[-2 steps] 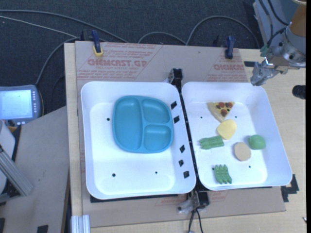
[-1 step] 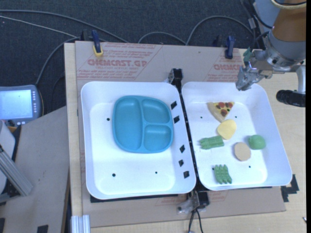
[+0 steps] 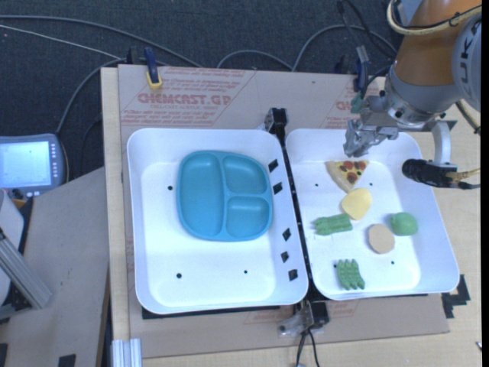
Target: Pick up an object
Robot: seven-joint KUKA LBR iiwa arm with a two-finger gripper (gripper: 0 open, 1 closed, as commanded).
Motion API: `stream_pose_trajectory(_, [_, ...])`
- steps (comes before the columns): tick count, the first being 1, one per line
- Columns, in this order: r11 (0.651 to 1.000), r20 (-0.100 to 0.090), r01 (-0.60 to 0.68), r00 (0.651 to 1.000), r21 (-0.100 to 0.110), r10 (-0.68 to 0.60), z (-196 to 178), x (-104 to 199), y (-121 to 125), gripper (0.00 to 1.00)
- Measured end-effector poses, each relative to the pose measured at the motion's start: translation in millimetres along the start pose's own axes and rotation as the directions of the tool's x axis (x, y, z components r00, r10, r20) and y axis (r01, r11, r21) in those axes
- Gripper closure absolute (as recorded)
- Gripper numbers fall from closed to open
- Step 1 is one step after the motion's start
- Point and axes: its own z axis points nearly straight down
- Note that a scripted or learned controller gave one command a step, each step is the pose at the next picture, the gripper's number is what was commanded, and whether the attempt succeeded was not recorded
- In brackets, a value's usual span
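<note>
Bins of shallow white plastic are set side by side on a cardboard-covered bench. In the left bin (image 3: 153, 274) a blue divided plate (image 3: 225, 196) is laid, with three compartments visible. In the right bin (image 3: 435, 270) several toy food pieces are scattered. A pizza slice (image 3: 347, 173) is placed at the far end of that bin, its point turned toward the near side. Just near of it, a pale yellow piece (image 3: 356, 203) is seen, and to its left, almost touching, a green ridged piece (image 3: 331, 225) is laid. A round tan piece (image 3: 381, 238) is found further to the near right, with a green rounded piece (image 3: 404, 223) just beside it on the right. Another green ridged piece (image 3: 350, 274) is positioned at the near end of the bin, apart from the rest.

The gripper (image 3: 357, 148) is held over the far end of the right bin, directly above the far edge of the pizza slice. Whether its fingers are parted or closed cannot be told from this angle, and nothing is seen between them. The grey arm, with its orange band, is extended in from the far right.
</note>
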Motion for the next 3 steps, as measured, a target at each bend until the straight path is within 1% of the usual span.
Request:
stream_pose_trajectory(2, [1.000,0.001,0.000,1.000,0.000,0.000,-2.1,95.4,-45.9,1.00])
stream_pose_trajectory(3, [1.000,0.002,0.001,1.000,0.001,-0.001,18.5,140.8,-60.2,1.00])
